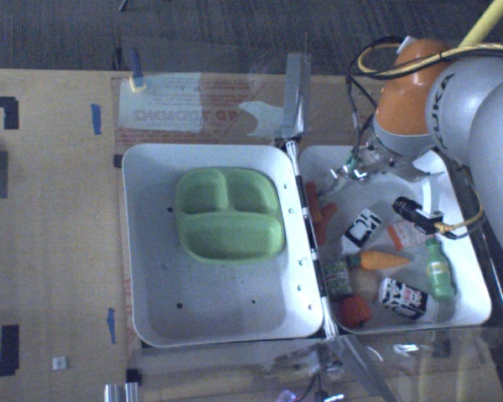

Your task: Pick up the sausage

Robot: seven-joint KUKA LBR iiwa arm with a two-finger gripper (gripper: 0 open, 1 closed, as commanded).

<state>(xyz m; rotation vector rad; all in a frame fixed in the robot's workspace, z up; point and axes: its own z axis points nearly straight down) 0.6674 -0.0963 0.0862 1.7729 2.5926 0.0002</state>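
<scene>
Camera view: the left bin (pixel 142 249), centre frame, holds a green divided tray (pixel 229 214). The right bin (pixel 474 296) holds a carrot (pixel 381 260), a green bottle (pixel 438 275), a tomato (pixel 354 310) and the sausage (pixel 313 199), by its left wall. The gripper (pixel 358 167) hovers at that bin's upper part; its opening I cannot tell.

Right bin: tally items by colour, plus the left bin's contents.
Right bin:
Red/reddish: 2 (sausage, round red item)
Orange: 1 (carrot)
Green: 1 (bottle)
Black-and-white packs: 2 ()
Other, hard to tell: 2 ()
Left bin:
Green: 1 (divided plate)
Total: 9
</scene>
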